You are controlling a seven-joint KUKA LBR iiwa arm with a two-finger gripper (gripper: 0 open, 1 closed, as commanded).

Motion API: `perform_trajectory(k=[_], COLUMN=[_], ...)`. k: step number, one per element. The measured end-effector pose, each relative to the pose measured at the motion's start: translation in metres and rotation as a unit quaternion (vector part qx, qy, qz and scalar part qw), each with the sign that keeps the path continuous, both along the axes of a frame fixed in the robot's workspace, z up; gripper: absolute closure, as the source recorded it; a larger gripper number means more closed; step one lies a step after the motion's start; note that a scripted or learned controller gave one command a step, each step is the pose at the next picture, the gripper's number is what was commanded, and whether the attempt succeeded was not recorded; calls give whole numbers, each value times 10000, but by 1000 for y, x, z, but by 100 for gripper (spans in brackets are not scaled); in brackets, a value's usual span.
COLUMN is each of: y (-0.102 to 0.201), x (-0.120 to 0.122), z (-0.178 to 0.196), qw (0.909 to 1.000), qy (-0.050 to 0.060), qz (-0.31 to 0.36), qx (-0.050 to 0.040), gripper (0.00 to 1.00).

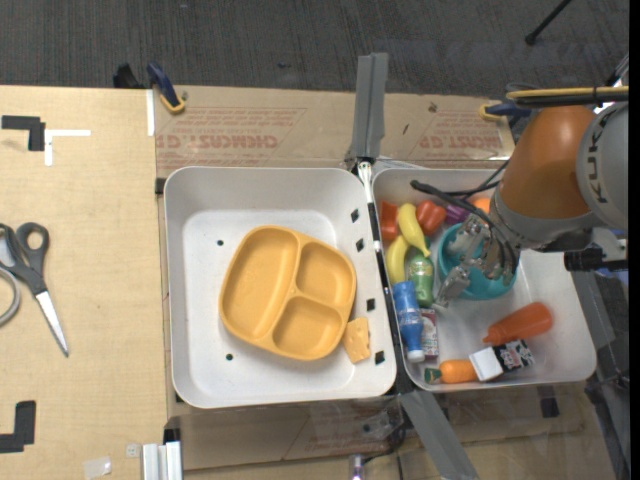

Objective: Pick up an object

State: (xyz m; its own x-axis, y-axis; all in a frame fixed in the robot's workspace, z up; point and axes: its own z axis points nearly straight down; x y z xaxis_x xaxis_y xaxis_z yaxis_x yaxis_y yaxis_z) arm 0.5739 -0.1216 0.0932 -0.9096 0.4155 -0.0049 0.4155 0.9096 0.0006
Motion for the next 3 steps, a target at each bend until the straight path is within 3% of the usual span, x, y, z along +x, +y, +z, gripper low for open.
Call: perform_trajectory(k=[1,2,3], y=[-49,21,7], x=[62,67,76], z=[0,0,0], qw=[9993,9973,9931], qy=[339,8,11], qz=[91,-741,-1168], qx=[86,1,5], gripper=[0,0,0])
